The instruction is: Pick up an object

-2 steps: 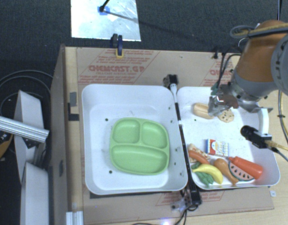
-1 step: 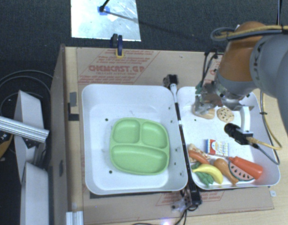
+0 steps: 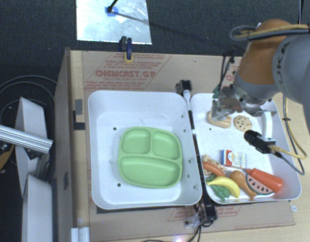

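My gripper hangs low over the far left part of the right bin. Directly beneath it lies a tan, bread-like piece, partly hidden by the gripper; whether the two touch is unclear. A round chocolate-chip cookie rests just to the right of that piece. Nearer the front lie a small red, white and blue carton, a watermelon slice, an orange carrot, a banana, a brown drumstick and a green pea pod.
The left bin holds a green divided plate. A black rail separates the two bins. The grey arm with its orange band reaches in from the upper right, above the right bin's far edge.
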`<state>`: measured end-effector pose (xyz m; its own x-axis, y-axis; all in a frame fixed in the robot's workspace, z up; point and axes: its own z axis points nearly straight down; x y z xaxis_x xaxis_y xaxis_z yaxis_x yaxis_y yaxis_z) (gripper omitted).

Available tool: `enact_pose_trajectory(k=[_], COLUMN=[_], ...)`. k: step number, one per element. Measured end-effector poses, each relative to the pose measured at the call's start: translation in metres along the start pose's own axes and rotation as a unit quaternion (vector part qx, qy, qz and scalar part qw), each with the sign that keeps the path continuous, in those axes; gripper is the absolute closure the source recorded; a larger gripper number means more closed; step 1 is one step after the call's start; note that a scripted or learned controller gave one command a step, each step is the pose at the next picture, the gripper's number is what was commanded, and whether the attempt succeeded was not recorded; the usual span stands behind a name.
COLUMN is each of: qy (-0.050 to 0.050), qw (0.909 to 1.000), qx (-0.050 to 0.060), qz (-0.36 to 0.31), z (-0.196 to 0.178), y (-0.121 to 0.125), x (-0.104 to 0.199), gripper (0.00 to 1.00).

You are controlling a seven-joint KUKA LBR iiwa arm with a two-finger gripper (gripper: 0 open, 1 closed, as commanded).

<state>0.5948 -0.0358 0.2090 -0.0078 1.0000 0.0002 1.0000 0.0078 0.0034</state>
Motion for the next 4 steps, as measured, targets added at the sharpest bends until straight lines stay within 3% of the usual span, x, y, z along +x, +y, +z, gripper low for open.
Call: enact_pose_trajectory(k=[1,2,3,4], qy=[-0.002,0.000,0.000,0.002], qw=[1.0000,1.0000,1.0000,1.0000], qx=[0.001,0.001,0.004,-0.003], qz=[0.006,0.001,0.004,-0.002], z=[0.011,0.041,0.092,0.020], y=[0.002,0.030,0.009,0.026], x=[-0.072,-0.050,-0.058,0.023], gripper=[1.00,1.00,1.00,1.00])
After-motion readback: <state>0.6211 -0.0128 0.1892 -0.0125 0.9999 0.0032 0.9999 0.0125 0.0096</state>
